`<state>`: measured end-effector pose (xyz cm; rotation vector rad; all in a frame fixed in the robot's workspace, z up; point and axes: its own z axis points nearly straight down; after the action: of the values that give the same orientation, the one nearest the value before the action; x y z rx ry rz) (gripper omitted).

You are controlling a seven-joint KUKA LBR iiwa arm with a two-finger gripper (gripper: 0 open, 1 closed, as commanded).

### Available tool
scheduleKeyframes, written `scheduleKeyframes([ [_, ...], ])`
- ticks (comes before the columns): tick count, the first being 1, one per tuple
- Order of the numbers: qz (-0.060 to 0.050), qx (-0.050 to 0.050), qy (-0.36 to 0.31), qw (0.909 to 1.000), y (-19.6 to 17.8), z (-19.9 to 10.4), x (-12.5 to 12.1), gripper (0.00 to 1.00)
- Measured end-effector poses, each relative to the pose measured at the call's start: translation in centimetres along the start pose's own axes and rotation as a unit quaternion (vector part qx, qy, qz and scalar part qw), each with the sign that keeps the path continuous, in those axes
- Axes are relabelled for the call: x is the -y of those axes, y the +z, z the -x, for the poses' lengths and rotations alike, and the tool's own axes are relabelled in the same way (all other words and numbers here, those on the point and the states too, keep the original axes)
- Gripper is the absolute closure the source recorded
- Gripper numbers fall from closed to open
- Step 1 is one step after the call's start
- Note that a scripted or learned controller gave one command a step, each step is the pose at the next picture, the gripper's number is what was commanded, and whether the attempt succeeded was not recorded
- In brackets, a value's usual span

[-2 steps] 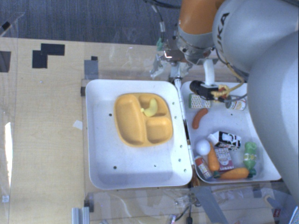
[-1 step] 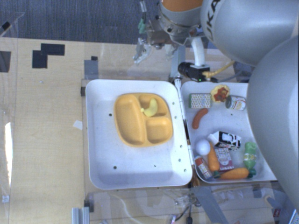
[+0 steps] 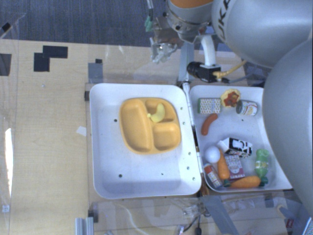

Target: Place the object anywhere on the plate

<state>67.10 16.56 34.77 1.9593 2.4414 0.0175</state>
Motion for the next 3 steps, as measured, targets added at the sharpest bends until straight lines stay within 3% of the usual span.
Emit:
scheduleKeyframes([
  [1, -0.006, -0.002, -0.126, 0.992, 11.7, -4.3, -0.6, 1.0],
  [2, -0.007, -0.002, -0.148, 0.9889, 20.5, -2.0, 10.6, 1.0],
  [3, -0.005, -0.001, -0.084, 0.9965, 12.5, -1.5, 4.1, 1.0],
])
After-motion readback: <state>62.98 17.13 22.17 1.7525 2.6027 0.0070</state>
